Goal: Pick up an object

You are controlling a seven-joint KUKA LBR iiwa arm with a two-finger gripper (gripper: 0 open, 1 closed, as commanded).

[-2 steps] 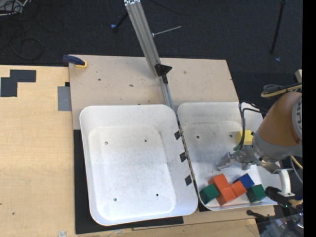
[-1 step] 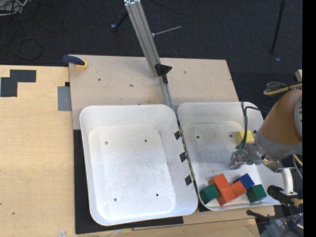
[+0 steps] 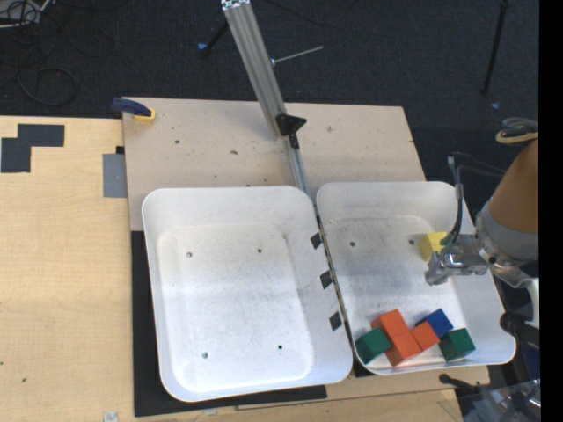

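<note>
Both bins are white: the left bin and the right bin carry faint grey speckling on their floors. The right bin contains a yellow block, an orange block, a smaller orange block, a blue block, and two dark green blocks. The table is pale wood. The tool is metallic grey. The floor is dark.
</note>
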